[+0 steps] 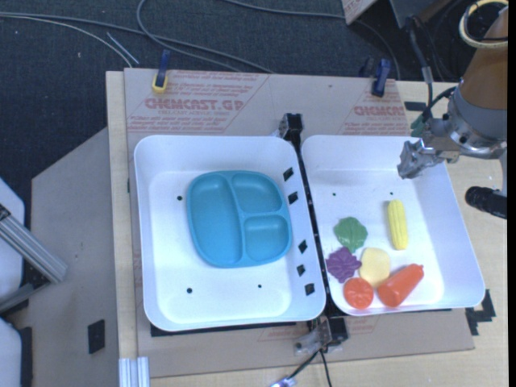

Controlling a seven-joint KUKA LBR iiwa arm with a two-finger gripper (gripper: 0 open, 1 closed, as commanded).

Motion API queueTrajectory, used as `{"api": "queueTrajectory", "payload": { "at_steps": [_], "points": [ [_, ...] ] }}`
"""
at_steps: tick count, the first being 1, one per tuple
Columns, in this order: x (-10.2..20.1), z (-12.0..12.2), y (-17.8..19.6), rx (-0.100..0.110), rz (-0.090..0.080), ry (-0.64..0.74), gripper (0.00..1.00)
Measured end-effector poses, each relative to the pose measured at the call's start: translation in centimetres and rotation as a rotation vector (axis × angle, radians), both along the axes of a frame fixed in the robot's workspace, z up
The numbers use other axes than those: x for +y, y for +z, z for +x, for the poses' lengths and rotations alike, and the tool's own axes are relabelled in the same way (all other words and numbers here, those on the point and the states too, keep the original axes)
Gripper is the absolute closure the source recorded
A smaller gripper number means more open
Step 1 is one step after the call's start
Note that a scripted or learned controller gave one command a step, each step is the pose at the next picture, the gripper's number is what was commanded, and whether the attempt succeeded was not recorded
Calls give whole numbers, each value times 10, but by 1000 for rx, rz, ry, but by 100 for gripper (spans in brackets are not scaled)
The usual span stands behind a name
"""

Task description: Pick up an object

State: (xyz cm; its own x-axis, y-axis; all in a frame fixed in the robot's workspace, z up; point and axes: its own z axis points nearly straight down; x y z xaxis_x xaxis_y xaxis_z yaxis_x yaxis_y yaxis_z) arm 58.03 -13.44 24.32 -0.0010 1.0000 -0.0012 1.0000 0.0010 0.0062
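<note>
The two white bins [153, 240] look like thin moulded plastic with a smooth, faintly glossy face. The blue divided plate [239, 217] is smooth plastic with a soft sheen. The toy foods are glossy plastic: the corn cob [397, 223], carrot [401, 285], tomato [359, 293], lemon [375, 264], purple grapes [343, 264] and green broccoli [350, 233]. The board [210, 103] beneath is masked in matt brown printed paper. The gripper [414, 163] is dull grey metal. The floor [64, 55] is rough dark carpet.

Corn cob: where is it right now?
The corn cob lies in the right bin, upper right of the food cluster, right of the green broccoli piece, below the gripper.
</note>
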Motion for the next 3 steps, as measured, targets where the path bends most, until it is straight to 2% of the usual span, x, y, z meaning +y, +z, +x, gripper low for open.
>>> {"api": "queueTrajectory", "payload": {
  "at_steps": [1,2,3],
  "points": [
    [47,-11,-11,9,3,3,100],
    [106,-30,-7,9,5,5,100],
    [152,-49,-3,10,4,4,100]
  ]
}}
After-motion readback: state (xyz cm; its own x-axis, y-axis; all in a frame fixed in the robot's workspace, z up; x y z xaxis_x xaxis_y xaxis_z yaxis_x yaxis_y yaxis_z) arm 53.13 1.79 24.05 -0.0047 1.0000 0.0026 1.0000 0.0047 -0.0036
